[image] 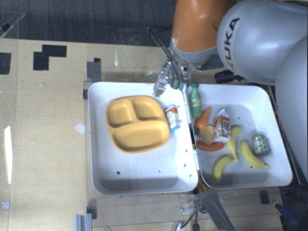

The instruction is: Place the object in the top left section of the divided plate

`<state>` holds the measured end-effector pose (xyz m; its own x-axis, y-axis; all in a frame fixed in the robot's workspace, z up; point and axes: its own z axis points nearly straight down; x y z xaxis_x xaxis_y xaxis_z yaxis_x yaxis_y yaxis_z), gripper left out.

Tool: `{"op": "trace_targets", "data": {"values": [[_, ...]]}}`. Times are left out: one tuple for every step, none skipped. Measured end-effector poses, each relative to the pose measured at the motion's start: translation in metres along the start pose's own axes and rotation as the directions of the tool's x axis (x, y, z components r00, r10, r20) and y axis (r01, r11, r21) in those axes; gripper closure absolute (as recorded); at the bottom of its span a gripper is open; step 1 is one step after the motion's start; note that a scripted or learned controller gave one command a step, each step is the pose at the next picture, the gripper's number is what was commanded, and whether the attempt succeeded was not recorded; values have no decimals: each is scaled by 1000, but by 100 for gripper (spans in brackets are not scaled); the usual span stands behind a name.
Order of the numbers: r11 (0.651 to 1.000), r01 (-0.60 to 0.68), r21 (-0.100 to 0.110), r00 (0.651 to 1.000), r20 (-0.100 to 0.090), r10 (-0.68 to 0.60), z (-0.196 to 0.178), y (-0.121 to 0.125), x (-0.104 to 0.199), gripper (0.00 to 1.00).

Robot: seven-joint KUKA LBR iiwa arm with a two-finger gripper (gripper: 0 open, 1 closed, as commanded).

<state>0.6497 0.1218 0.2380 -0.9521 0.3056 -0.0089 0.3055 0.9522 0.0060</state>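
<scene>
A yellow divided plate point(137, 124) lies in the left bin point(144, 177); its two small sections face the far side and its large one faces the near side. A small red, white and blue can point(173, 118) lies on its side on the bin floor, touching the plate's right rim. My gripper point(167, 83) hangs over the far right corner of the left bin, above and behind the can. It is open, with nothing between its fingers.
The right bin point(276, 172) holds a green bottle point(194, 100), a carrot point(203, 119), a snack packet point(222, 126), two bananas point(252, 155), a red pepper point(210, 147) and a small green can point(260, 145). The arm's orange band point(197, 18) looms over the far edge of the bins.
</scene>
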Motion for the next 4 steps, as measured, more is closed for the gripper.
{"op": "trace_targets", "data": {"values": [[986, -169, 1, 986, -3, 169, 64, 70, 26, 100], [993, -115, 1, 993, -2, 115, 20, 36, 41, 100], [997, -75, 1, 997, -1, 75, 1, 27, 34, 100], [999, 42, 0, 999, 0, -42, 1, 32, 10, 100]]}}
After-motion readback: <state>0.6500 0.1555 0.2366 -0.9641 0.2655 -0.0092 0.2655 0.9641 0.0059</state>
